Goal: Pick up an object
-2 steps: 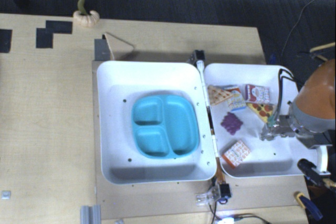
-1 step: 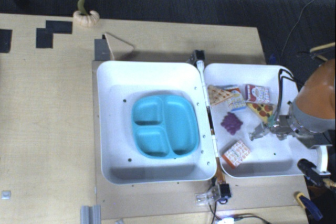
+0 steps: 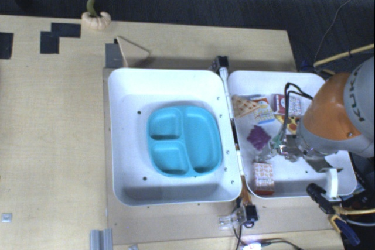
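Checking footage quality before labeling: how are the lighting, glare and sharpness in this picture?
Camera view: even, soft lighting; faint shadow inside the left bin along its walls; mild sheen on the blue tray; slightly soft overall, so the small items in the right bin look blurred, labels unreadable.

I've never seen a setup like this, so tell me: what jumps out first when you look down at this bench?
The bright blue divided tray catches the eye first, lying in the middle of the left white bin. Next comes the orange band of the grey robot arm, which reaches in from the right over the right bin. That bin holds a jumble of small items, among them a purple object and a waffle-patterned packet.
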Robot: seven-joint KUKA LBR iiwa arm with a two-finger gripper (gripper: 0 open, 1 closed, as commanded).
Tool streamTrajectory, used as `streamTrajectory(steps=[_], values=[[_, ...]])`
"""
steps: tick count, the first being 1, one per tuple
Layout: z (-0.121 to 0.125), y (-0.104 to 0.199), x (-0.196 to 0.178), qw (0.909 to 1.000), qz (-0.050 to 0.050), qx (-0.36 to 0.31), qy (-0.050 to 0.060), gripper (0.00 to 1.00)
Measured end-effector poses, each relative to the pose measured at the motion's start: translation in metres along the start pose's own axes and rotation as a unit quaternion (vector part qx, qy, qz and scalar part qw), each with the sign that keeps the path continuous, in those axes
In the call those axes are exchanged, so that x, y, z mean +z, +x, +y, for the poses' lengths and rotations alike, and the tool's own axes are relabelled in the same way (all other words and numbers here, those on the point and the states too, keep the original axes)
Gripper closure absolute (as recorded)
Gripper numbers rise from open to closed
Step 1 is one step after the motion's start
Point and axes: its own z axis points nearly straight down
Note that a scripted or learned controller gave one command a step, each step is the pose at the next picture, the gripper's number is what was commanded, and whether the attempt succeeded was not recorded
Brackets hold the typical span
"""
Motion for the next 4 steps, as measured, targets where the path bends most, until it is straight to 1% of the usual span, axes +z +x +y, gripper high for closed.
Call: streamTrajectory(steps=[1,2,3,4], values=[[0.002,0.0,-0.012,1.0,0.0,-0.001,-0.003,1.0],[0.002,0.0,-0.011,1.0,0.0,-0.001,-0.003,0.0],[0.004,0.0,-0.022,1.0,0.0,-0.002,-0.005,1.0],[0.077,-0.018,-0.024,1.0,0.001,-0.002,0.003,1.0]])
